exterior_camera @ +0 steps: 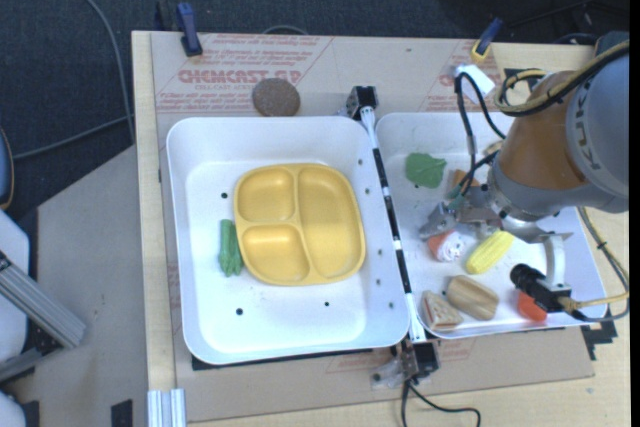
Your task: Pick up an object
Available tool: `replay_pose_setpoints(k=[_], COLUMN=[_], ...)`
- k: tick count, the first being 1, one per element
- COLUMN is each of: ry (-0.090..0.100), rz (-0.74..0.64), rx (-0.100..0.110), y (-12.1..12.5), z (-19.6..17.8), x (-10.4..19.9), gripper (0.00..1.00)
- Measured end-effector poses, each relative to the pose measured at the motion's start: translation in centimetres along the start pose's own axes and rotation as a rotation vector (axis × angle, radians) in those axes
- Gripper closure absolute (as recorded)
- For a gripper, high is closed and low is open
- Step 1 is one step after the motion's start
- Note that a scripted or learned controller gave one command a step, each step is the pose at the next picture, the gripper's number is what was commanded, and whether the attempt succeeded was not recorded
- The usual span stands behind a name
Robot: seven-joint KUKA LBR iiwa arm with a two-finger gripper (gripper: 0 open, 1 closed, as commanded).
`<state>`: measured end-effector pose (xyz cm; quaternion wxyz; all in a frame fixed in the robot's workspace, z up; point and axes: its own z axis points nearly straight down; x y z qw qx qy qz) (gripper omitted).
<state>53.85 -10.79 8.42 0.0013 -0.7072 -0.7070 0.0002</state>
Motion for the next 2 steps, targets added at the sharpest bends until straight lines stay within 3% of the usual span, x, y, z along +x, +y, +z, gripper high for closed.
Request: replay_pose_setpoints(k=[1,2], ry=[0.0,0.0], rz=[0.001,-0.002], rx=[-0.002,-0.003], y=[0.1,5.9], z=[-1.0,-10.1], x=[0.0,9.2], gripper=[1.0,1.0])
